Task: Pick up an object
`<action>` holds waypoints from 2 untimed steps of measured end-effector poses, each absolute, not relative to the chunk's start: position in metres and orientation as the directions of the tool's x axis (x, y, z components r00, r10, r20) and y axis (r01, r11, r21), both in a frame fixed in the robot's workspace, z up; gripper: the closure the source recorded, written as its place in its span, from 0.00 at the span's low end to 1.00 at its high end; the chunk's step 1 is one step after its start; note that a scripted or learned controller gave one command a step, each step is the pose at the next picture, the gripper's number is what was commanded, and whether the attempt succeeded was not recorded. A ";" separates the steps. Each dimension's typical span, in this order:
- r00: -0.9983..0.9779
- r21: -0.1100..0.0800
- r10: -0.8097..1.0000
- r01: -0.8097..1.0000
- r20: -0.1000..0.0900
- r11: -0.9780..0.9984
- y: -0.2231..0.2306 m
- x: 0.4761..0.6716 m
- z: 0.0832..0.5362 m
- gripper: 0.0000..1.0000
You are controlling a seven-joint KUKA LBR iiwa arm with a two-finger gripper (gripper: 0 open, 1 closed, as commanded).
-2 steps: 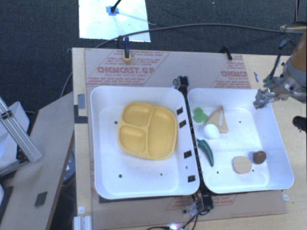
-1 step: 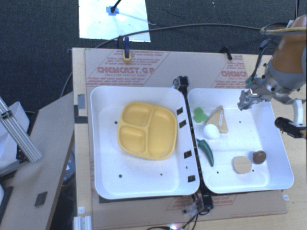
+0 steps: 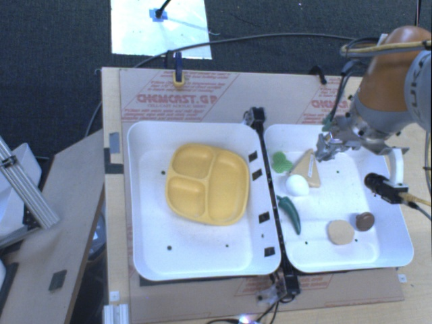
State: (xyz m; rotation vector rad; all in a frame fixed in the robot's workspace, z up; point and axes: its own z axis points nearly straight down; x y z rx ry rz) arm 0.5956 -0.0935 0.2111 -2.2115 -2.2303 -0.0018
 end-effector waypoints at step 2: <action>-0.011 0.002 1.000 1.000 0.002 0.011 0.026 0.596 0.221 1.00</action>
